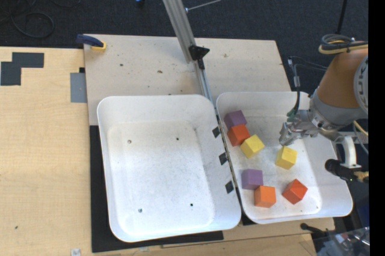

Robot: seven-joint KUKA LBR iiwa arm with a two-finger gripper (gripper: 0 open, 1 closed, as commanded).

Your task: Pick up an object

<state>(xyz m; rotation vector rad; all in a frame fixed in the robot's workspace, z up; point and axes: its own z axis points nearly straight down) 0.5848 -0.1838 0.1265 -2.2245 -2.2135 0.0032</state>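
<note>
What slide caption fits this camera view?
Gripper hovers above a yellow cube in the right bin among six other blocks.

grey arm (361, 92) w/ orange band, metal hand (293, 132), black cable

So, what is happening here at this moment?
A robot arm reaches over the right bin, where seven coloured blocks lie. Its gripper hangs just above a yellow block, near the bin's right side. Nothing is seen between its fingers, so no block is picked up yet. The left bin sits beside it.
</note>
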